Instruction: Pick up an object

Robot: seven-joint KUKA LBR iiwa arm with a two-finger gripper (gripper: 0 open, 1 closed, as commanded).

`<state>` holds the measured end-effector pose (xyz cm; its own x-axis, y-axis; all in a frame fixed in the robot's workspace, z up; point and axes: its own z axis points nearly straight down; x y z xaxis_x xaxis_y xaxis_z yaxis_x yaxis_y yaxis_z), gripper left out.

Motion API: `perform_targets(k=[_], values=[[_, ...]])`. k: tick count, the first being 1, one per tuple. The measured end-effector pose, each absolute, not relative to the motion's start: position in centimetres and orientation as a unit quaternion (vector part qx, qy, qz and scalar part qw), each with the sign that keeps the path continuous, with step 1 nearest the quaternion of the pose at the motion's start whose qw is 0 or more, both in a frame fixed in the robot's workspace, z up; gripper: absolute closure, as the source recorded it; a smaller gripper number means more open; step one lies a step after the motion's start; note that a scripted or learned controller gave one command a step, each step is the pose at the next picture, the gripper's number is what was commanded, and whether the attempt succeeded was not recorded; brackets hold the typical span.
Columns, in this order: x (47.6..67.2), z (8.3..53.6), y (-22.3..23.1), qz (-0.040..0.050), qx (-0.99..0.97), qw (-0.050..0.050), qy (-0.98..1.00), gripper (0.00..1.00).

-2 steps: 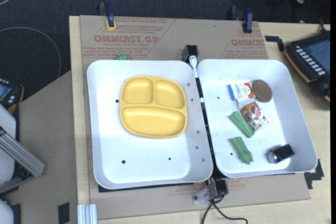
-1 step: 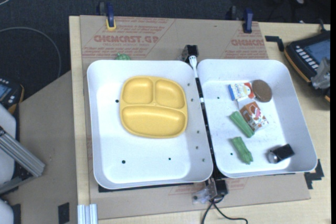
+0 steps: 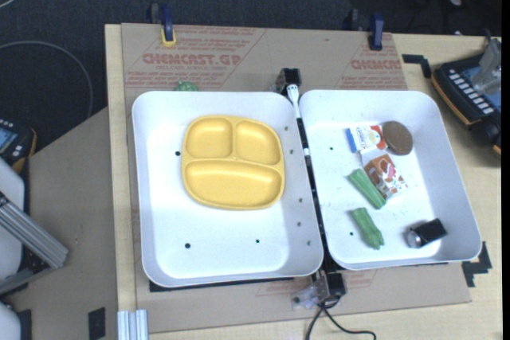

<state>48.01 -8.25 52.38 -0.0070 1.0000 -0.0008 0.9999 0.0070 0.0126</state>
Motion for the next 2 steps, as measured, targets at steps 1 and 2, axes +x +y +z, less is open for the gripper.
perform_targets(k=[1, 2], values=[[47.8, 38.5, -7.9, -0.0046, 0.707, -0.006, 0.707, 1.0], [47.9, 50.0, -16.1, 0.0028, 0.71, 0.008, 0.704, 1.0]])
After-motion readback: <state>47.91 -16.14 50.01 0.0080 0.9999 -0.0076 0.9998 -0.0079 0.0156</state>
